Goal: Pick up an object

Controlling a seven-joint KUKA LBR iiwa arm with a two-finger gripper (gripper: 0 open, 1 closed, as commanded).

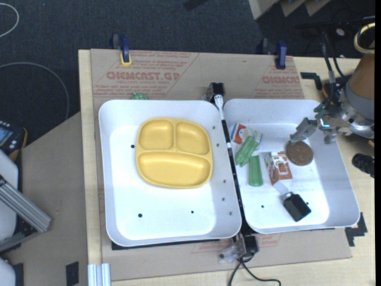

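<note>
My gripper (314, 136) hangs over the far right part of the right bin (339, 213), fingers spread open with nothing between them. Its left finger (300, 132) is just above a brown round disc (300, 154). Further left in that bin lie a green bean-like piece (247, 150), a green stick (255, 171), a red and white packet (238, 133) and a brown and white packet (278, 165). A small black block (296, 207) with a grey end rests near the bin's front.
The left bin (119, 213) holds a yellow divided plate (174, 152). The arm's grey and orange body (362, 88) comes in over the right bin's far right rim. Blue clamps (124, 47) hold the board at the back.
</note>
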